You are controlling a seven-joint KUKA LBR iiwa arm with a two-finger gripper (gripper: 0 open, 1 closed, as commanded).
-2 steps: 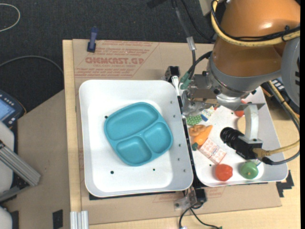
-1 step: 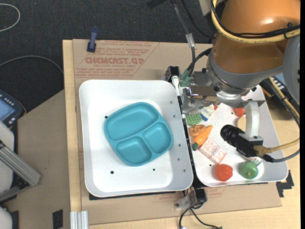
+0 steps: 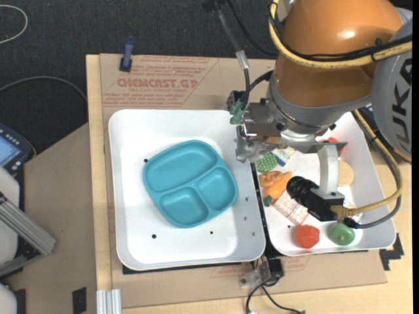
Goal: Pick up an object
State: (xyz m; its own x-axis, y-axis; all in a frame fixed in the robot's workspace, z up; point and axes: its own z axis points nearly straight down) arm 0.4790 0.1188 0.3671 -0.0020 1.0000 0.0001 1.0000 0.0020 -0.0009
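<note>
While the arm (image 3: 327,51) leans in over the top of the right bin (image 3: 374,182), its tool (image 3: 249,142) hangs low at that bin's inner edge, just beside the wall shared with the left bin (image 3: 124,175). Whether the tool is spread or pressed together I cannot tell, and nothing shows pinched in it.

The things to pick from are crowded in the right bin. A green-and-white piece (image 3: 268,161) lies right under the tool, touching an orange toy (image 3: 277,183) below it. A red-patterned packet (image 3: 289,207) is next. A red ball (image 3: 308,235) and a green ball (image 3: 341,233) sit near the front rim, and a pale disc (image 3: 344,174) lies towards the far side.

The left bin carries a teal divided plate (image 3: 190,183), well apart from the tool. Both bins rest on a cardboard sheet (image 3: 157,80) on the bench.
</note>
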